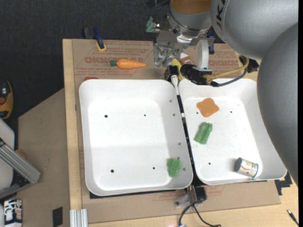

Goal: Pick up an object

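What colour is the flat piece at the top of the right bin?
Orange. The flat piece lies in the right bin, clearest in the camera view.

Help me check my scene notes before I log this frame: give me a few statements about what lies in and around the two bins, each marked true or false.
1. The toy carrot lies inside the left bin. False: it lies on the board beyond the bins.
2. The orange piece is in the right bin. True.
3. The small can stands upright. False: it lies on its side.
4. The gripper is above the bins' far edge. True.
5. A green item lies in the left bin. True.
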You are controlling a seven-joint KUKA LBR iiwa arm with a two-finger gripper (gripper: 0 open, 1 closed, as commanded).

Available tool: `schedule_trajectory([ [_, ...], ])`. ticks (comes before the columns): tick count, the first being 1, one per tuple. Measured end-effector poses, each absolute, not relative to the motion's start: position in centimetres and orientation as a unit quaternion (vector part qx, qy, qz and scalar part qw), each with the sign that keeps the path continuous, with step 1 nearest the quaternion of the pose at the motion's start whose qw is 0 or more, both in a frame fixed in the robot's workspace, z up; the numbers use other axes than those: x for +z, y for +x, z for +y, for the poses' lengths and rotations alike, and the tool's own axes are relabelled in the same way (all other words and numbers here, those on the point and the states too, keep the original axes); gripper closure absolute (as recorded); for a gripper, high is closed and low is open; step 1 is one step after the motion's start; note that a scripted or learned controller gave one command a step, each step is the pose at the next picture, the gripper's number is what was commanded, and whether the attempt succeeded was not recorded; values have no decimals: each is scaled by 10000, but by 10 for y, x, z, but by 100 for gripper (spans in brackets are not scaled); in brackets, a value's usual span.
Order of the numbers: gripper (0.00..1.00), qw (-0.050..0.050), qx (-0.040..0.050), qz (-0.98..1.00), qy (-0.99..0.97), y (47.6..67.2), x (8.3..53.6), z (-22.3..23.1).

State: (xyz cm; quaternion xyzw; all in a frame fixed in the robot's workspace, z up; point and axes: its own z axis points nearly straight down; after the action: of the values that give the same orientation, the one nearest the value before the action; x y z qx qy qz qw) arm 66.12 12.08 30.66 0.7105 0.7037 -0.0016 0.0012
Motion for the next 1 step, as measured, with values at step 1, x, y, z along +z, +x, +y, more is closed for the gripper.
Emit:
schedule_trajectory([
  [1,100,-36,-28,7092,7050,645,244,190],
])
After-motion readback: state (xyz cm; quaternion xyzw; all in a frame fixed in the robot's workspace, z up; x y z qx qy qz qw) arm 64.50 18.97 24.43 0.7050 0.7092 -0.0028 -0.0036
